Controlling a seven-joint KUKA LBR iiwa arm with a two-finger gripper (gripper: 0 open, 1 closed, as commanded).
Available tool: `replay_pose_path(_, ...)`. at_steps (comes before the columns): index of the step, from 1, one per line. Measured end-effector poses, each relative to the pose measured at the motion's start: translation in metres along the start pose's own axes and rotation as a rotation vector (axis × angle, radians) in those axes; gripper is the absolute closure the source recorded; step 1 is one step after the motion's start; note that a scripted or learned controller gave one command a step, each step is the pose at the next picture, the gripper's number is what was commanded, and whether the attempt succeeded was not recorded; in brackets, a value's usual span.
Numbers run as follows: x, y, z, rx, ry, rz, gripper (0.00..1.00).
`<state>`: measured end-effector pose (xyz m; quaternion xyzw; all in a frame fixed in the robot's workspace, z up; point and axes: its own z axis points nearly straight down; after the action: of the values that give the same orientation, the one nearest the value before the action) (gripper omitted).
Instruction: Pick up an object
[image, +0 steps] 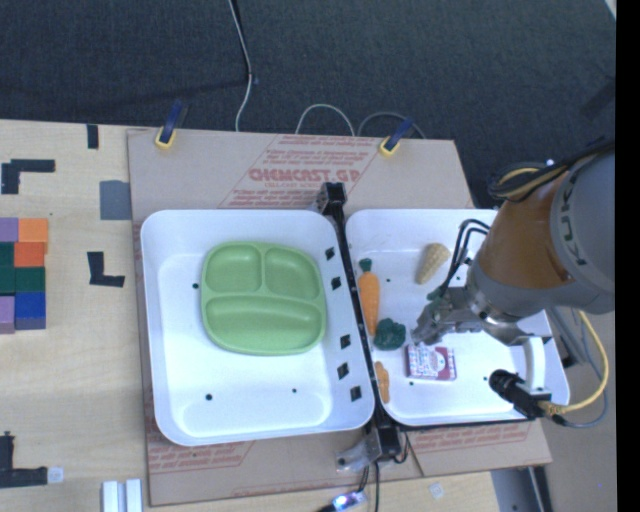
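A: What's in the left bin (165, 330)?

B: A green divided plate (264, 298), lying flat near the middle.

A: And the right bin (400, 228)?

B: A carrot (369, 296) lies along its left wall. Just below the carrot sits a dark green lump, maybe broccoli (389, 334). A small pink-and-white packet (432, 363) lies right of it, a pale corn piece (432, 262) sits higher up, and a small orange piece (381, 380) rests by the lower left wall.

A: Where's the end effector (434, 325)?

B: Over the right bin, between the broccoli and the packet, just above the packet. The arm (535, 245) comes in from the right.

A: Holding anything?

B: I can't tell; its tip is too dark and blurred to read.

A: The counter (70, 400)?

B: Coloured blocks (22, 272) at its left edge.
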<state>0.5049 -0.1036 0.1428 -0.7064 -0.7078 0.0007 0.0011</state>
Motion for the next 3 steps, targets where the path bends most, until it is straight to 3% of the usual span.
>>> replay_pose_path(2,0.009,0.006,-0.081,0.000,-0.001,0.000,1.00)
replay_pose_path(3,0.062,0.025,-0.087,0.002,0.000,-0.005,1.00)
